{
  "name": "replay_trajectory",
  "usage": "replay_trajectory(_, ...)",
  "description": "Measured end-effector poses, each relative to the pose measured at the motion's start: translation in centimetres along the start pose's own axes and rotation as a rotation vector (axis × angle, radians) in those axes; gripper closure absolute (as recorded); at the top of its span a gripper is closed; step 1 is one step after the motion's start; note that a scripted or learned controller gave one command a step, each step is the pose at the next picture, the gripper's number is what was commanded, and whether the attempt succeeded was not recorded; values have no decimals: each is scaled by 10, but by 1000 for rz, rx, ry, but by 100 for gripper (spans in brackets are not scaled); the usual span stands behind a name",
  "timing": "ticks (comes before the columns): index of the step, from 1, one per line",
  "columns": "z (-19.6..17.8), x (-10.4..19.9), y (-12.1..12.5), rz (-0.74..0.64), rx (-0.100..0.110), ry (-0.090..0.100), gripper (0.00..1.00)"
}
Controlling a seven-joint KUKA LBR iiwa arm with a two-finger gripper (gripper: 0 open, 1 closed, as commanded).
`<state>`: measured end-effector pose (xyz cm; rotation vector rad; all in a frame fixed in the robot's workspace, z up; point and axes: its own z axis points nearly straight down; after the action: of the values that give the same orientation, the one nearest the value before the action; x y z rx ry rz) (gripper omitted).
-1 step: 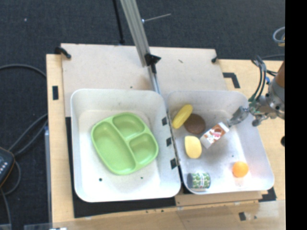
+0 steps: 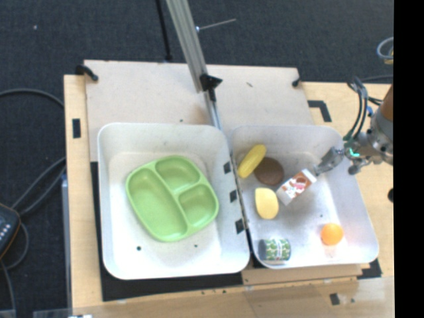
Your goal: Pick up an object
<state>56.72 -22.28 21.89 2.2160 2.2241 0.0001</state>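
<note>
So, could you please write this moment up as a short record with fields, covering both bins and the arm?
left bin: holds a green divided plate
right bin: holds six items
near divider: yellow banana, brown round item, pale yellow item
middle: small red and white carton, lying tilted
front edge: green can on its side
front right: orange ball
gripper: over the right bin's far right part, beside the carton, holding nothing visible

Green tray [image 2: 173,197] in left bin [image 2: 112,144], hand [image 2: 339,159] over right bin [image 2: 301,136]
</note>
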Motion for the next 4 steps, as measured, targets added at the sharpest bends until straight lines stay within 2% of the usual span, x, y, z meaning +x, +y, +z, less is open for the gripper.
replay_trajectory(1,51,8,3,-1,4,0,0)
replay_trajectory(2,100,11,15,-2,-3,3,0)
replay_trajectory(3,98,8,19,-3,-18,-5,0)
replay_trajectory(4,85,7,22,-4,-27,-8,100)
